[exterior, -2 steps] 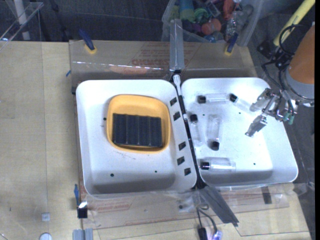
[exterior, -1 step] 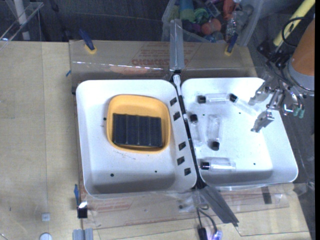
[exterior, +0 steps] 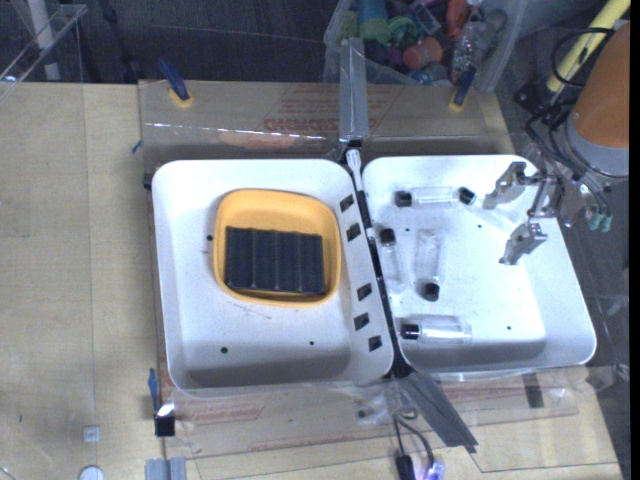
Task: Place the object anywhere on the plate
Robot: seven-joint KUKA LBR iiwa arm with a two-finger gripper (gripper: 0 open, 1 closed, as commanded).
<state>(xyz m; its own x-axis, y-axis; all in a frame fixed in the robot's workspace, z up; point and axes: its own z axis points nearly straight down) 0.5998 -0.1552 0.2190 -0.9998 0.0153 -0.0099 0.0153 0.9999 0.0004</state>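
A yellow plate (exterior: pixel 228 213) lies in the left bin (exterior: pixel 185 268), and a black ribbed rectangular object (exterior: pixel 277 261) rests flat on it. My gripper (exterior: pixel 499 232) hangs over the right side of the right bin (exterior: pixel 560 313), far from the plate. It is open, with nothing between its fingers. In the right bin lie several clear tubes with black caps: one (exterior: pixel 432 197) near the back, one (exterior: pixel 428 256) in the middle, one (exterior: pixel 437 329) near the front. The nearest tube is a little left of the fingertips.
A divider wall with black clips (exterior: pixel 358 258) separates the two bins. A clear box of coloured toys (exterior: pixel 420 13) stands behind the bins. Cables hang at the far right beside the arm (exterior: pixel 590 183).
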